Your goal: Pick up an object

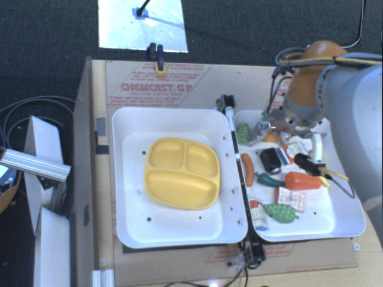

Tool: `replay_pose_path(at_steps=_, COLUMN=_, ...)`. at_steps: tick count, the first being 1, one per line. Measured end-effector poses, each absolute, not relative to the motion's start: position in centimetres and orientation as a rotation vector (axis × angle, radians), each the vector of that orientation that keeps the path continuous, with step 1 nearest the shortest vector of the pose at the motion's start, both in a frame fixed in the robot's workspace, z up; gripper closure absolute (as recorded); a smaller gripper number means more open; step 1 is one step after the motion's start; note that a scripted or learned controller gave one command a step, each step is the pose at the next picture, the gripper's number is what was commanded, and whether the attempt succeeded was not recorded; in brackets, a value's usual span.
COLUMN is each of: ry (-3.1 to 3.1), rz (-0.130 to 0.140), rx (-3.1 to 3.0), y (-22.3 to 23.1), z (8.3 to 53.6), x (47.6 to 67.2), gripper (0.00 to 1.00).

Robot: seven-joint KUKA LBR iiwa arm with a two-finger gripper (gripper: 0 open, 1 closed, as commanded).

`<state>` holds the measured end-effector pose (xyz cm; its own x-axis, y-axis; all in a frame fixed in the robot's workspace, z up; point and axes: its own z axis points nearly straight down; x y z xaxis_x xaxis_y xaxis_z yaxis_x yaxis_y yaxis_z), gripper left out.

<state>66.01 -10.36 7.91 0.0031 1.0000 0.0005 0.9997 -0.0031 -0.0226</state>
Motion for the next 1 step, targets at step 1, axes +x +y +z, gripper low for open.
replay_pose_path(at_steps=1, ry=-2.223, rz=0.003, rx=-2.218, y=-11.68, z=8.20, x=61.80, gripper=0.00)
